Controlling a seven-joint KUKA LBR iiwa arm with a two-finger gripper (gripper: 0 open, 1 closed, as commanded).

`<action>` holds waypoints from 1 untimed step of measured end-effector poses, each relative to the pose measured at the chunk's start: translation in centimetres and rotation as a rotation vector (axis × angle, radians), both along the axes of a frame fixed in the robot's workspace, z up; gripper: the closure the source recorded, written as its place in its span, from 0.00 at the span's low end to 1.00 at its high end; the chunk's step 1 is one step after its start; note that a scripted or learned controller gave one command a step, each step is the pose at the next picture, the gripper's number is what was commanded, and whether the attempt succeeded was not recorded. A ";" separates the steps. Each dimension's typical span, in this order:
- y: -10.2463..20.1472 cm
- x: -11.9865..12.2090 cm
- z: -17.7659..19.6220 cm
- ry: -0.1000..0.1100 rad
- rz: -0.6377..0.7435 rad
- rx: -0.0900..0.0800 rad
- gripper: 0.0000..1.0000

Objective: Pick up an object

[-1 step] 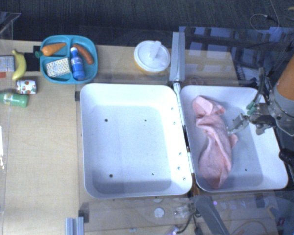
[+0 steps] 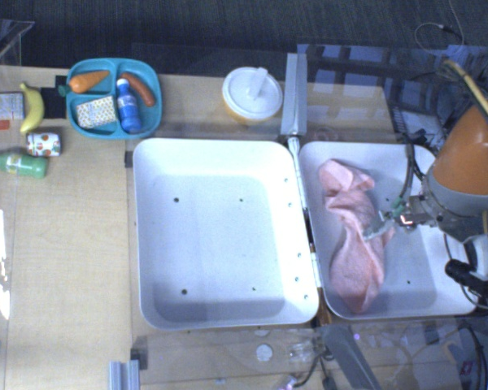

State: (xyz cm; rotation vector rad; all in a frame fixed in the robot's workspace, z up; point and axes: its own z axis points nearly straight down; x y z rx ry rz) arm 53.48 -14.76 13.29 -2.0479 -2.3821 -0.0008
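two white bins (image 2: 215, 157), one pink cloth (image 2: 354, 234), one blue tray (image 2: 150, 96)

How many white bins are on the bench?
2: the left bin in the middle of the bench, and the right bin beside it, holding a pink cloth.

Arm (image 2: 472, 165) cut off at right edge, carton (image 2: 2, 109) cropped at left edge, can (image 2: 43, 144) label too small to read

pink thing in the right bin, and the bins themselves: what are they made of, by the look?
Pink item: looks like soft cloth, matte; it lies crumpled, with folds and uneven edges, and no hard outline.
Right bin and left bin: probably moulded plastic, white and smooth with a slight sheen; rounded corners, raised rims and small dark holes in the floor. Coated metal can't be ruled out.
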 end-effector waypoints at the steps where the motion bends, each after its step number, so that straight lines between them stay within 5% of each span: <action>1: 0.7 0.3 -4.3 -0.012 0.100 -0.002 0.00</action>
